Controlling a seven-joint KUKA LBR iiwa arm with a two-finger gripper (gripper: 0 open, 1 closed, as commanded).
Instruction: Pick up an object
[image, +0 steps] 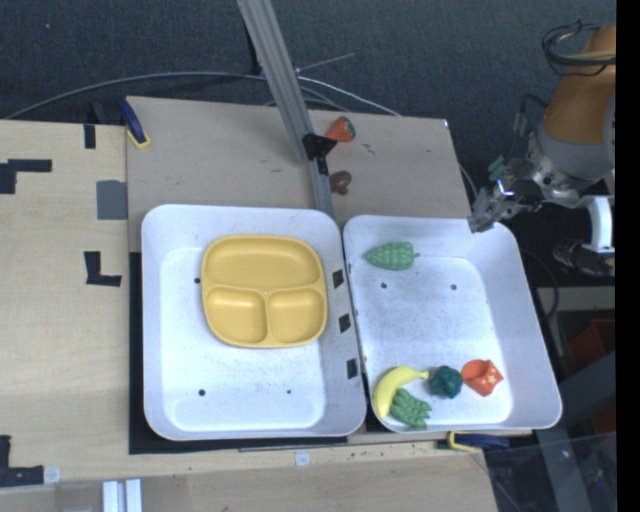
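Several toys lie in the right bin (520, 300). A pale green leafy vegetable (391, 256) rests alone near the bin's far left corner. Along the near edge sits a cluster: a yellow banana (392, 385) curving at the left, a bright green leafy piece (410, 408) touching the banana's lower side, a dark green round piece (446, 382) just beside the banana's tip, and an orange-red piece (482, 377) just to the right of that.

The gripper (486, 210) hangs at the bin's far right corner, over its rim, well apart from every toy. It looks small and dark, and whether it is spread or closed cannot be told; nothing is seen in it.

The left bin (160, 330) holds a yellow divided plate (265, 290) with three compartments.
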